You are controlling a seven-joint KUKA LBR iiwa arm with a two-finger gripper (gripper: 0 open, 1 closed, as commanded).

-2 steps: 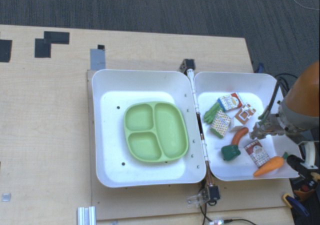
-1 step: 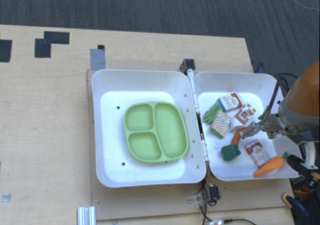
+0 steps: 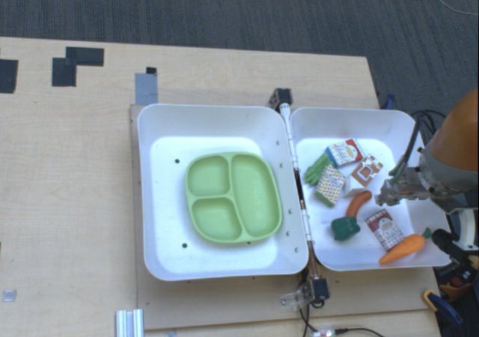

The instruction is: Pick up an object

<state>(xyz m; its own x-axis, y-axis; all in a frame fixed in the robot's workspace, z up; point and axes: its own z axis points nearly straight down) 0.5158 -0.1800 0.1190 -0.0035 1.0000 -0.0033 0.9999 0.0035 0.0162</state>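
The right bin (image 3: 352, 120) holds several small toy foods. A green pod (image 3: 318, 168) lies by a speckled box (image 3: 330, 185), with a blue-and-white box (image 3: 345, 153) and a brown box (image 3: 367, 171) behind them. Nearer the front lie a red-orange sausage-like piece (image 3: 358, 202), a dark green pepper (image 3: 345, 228), a red carton (image 3: 385, 228) and an orange carrot (image 3: 404, 248). My gripper (image 3: 391, 192) reaches in from the right and hangs low over the bin's right half. It sits just right of the red-orange piece and above the red carton.
The left bin (image 3: 161, 201) carries a light green divided plate (image 3: 232, 197). A ridge with clamps (image 3: 296, 186) separates the two bins. Wooden bench surface lies to the left, and cables run along the front right edge.
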